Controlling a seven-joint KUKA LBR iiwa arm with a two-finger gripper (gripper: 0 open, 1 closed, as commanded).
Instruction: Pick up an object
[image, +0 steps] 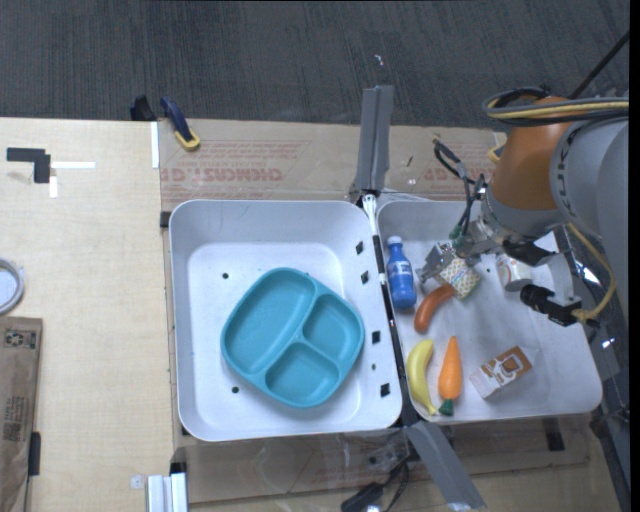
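Light wooden bench (80, 200) before dark carpet. Left bin (190, 300): blue divided plate (292, 337). Right bin (545, 385): blue bottle (400, 272), sausage (432, 306), banana (420, 375), carrot (450, 368), small carton (502, 370). Gripper (450, 262) touches a patterned packet (461, 277); finger state indiscernible.
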